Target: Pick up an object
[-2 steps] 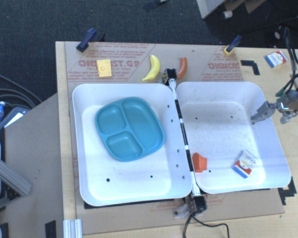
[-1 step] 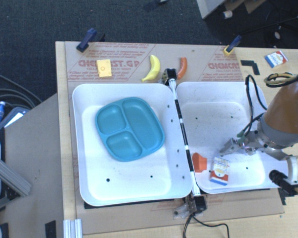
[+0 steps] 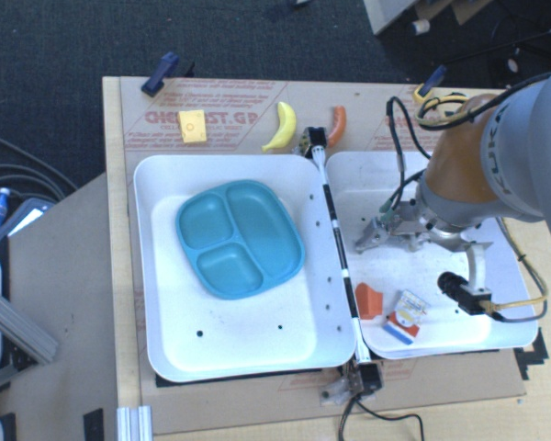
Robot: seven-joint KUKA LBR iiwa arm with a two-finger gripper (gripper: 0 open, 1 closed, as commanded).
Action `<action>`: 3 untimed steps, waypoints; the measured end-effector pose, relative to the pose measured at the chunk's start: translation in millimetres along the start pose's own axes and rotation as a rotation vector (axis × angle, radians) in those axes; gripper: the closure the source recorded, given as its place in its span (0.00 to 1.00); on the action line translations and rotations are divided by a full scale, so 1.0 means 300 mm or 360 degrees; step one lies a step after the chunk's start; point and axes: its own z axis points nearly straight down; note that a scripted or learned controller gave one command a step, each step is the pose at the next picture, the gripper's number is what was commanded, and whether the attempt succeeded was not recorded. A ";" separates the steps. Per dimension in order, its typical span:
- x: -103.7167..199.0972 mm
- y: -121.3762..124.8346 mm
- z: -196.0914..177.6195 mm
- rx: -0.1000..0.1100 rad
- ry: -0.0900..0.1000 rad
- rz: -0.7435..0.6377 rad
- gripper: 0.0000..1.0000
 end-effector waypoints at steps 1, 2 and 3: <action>-0.002 0.000 -0.033 -0.0001 -0.0002 0.0002 1.00; -0.002 0.000 -0.032 -0.0001 -0.0001 0.0003 0.00; -0.001 0.001 -0.065 -0.0003 -0.0002 0.0002 1.00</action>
